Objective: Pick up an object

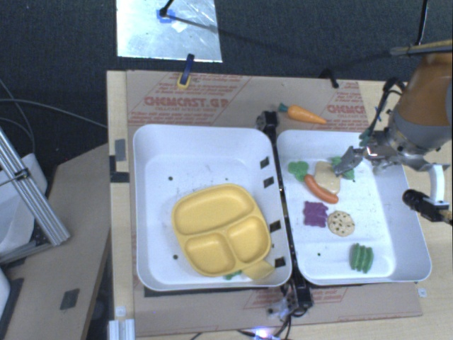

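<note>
My fingers [346, 163] hang low over the right bin [410, 261], upper centre-right of the frame, tips at the edge of a pale, flat toy food piece [327, 178]; whether they are spread or pinching I cannot tell. That piece lies against an orange toy carrot [319, 189], with a green leafy toy [298, 168] just left. It looks light, stiff and smooth, likely slippery; I judge its free upper edge the best hold. Lower: purple piece [315, 213], cookie [341, 223], green pods [362, 257].
</note>
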`<state>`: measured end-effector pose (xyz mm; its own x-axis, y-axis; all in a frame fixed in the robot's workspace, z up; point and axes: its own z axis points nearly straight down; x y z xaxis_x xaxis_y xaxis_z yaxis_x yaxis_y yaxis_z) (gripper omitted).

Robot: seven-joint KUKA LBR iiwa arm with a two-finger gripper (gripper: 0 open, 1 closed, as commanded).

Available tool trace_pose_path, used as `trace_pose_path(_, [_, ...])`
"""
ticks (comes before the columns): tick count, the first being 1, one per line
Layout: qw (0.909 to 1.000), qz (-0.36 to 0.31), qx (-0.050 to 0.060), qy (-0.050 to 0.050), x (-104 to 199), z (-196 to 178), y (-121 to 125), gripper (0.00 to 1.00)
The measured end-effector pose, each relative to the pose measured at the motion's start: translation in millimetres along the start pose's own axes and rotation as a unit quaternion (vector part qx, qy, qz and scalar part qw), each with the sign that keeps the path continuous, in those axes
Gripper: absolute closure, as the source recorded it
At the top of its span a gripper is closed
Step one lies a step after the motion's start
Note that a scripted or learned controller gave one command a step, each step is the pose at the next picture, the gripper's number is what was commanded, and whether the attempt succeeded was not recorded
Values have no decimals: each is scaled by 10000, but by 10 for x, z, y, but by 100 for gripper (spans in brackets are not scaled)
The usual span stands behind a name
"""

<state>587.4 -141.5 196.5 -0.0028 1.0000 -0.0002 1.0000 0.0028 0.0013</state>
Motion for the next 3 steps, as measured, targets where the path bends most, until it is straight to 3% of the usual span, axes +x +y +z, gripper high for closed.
trace_pose_path(1, [10000,-27,34,18,563,1184,-75,0])
trace_pose_path(2, [10000,21,24,2,392,1127,-550,0])
trace_pose_path(3, [10000,8,-11,2,404,1011,-516,100])
